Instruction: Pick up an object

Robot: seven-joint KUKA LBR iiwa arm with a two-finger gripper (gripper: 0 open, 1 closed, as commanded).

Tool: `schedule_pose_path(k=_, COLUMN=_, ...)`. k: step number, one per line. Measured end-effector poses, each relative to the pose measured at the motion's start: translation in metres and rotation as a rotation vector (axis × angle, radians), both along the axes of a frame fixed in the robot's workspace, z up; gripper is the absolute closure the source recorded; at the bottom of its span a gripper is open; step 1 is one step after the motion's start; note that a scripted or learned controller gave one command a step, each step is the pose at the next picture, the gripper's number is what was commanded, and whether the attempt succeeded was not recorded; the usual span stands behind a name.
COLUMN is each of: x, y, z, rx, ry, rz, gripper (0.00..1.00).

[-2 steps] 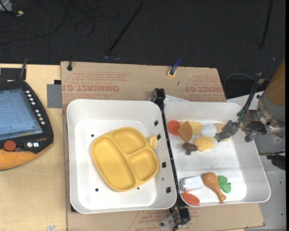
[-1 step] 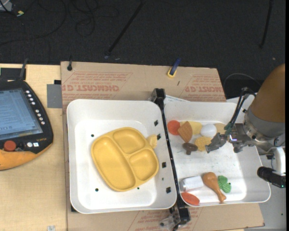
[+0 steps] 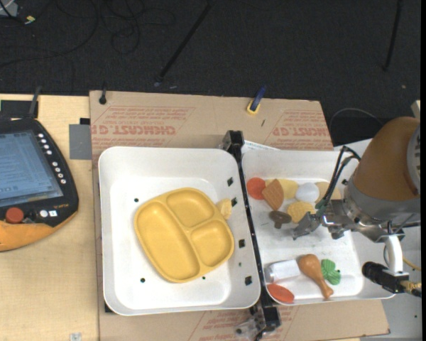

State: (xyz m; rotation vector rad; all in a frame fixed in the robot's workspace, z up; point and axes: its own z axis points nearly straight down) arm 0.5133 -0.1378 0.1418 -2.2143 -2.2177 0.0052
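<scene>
Over the right bin (image 3: 355, 279), to the right of the yellow tray (image 3: 184, 233) that fills the left bin (image 3: 117, 190), my tool (image 3: 309, 224) hangs low among the toys, near a small dark piece (image 3: 280, 219). Whether it is spread or pressed together I cannot tell; the tips blur into the clutter, and I see nothing clearly caught between them.

To do this step well, I judge that I should settle on one thing with room around it. The drumstick (image 3: 316, 272), to the lower right of the tray, lies fairly free and offers a narrow shaft. The cluster further up is crowded: the red ball (image 3: 255, 187), the tan wedge (image 3: 273, 192), the white egg (image 3: 307, 192) and a yellow lump (image 3: 298, 210) sit touching or just beside each other, so a descent there risks nudging neighbours. I would come straight down, centred, and close only once low.

Counting: two white bins, one yellow tray with three compartments, one red ball, one tan wedge, one white egg, one yellow lump, one dark piece, one drumstick, one green piece (image 3: 331, 268), one white block (image 3: 284, 268), one red chili (image 3: 281, 293). On the desk left of the tray lies one control pendant (image 3: 25, 183).
</scene>
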Motion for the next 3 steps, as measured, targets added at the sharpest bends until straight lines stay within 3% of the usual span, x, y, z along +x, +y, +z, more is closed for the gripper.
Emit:
schedule_pose_path(k=1, x=-0.001, y=0.002, z=-0.054, rx=0.0, ry=-0.001, rz=-0.001, gripper=0.0)
schedule_pose_path(k=2, x=-0.001, y=0.0, z=-0.041, rx=-0.001, ry=-0.003, rz=-0.01, gripper=1.0)
schedule_pose_path(k=3, x=-0.006, y=0.002, z=0.019, rx=-0.003, ry=-0.01, rz=-0.001, gripper=1.0)
